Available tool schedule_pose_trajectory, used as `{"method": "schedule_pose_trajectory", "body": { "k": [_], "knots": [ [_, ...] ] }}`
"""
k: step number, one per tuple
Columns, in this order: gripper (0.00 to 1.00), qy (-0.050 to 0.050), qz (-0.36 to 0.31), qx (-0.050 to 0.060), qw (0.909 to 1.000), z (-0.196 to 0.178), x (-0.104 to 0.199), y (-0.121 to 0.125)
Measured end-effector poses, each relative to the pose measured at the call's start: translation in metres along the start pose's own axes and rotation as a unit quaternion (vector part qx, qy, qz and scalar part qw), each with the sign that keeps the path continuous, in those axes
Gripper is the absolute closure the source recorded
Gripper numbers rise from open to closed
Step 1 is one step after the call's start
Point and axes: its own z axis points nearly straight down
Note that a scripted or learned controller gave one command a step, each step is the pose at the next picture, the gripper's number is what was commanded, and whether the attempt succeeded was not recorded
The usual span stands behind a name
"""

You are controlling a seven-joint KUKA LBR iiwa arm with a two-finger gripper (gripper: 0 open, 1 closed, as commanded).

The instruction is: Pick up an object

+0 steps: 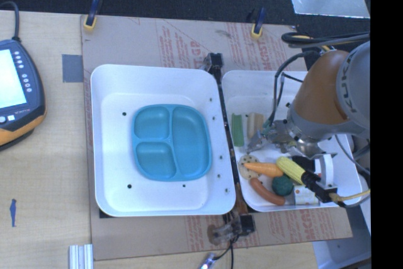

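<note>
Camera view, hand (272, 133) grip state unclear, beside yellow corn cob (290, 168), orange carrot (264, 169), right bin (252, 88).

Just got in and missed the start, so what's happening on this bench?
The grey and orange arm reaches into the right bin, low over a heap of toy food: a carrot, a corn cob, a sausage. Nothing looks lifted yet. The left bin holds a blue divided plate.
</note>
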Motion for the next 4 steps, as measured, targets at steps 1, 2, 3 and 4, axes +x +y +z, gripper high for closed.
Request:
{"method": "schedule_pose_trajectory", "body": {
  "k": [1,2,3,4],
  "knots": [
    [0.0,0.0,0.001,-0.001,1.0,-0.001,-0.026,0.05],
    [0.0,0.001,0.001,-0.001,1.0,-0.001,-0.019,0.098],
    [1.0,0.001,0.0,0.0,1.0,-0.011,-0.02,0.098],
    [1.0,0.001,0.002,-0.001,1.0,-0.051,-0.031,0.062]
  ]
}}
